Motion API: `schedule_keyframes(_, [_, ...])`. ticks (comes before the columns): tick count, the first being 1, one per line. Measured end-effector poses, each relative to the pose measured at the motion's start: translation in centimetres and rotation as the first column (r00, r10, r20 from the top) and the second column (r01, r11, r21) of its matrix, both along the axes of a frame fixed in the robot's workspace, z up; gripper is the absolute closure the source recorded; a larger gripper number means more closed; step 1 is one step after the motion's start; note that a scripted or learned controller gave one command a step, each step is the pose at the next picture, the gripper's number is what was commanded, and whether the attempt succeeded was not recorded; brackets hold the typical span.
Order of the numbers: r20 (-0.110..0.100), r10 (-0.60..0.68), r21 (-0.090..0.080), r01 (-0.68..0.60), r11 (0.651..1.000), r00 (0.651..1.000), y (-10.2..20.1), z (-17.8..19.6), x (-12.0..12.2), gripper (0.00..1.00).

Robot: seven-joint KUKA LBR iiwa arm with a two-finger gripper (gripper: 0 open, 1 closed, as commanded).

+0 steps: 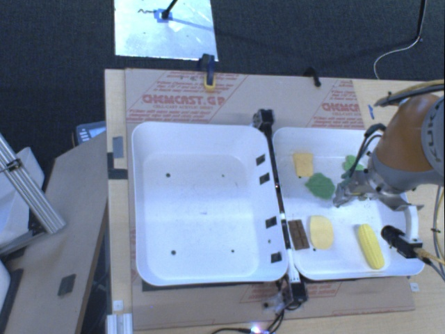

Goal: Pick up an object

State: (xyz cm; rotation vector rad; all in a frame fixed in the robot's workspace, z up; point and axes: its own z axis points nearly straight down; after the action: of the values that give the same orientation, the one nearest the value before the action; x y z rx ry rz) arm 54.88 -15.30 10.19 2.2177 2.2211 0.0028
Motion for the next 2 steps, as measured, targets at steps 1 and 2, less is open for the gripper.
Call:
schedule_keyframes(1, [0.016, 0.006, -0.002, -0.006, 1.000, 1.000, 3.3, 25.2, -2.1, 1.00])
schedule_keyframes(2, [-0.017, 0.001, 0.004, -0.001, 1.000, 1.000, 5.5, 7.3, -3.9, 1.00])
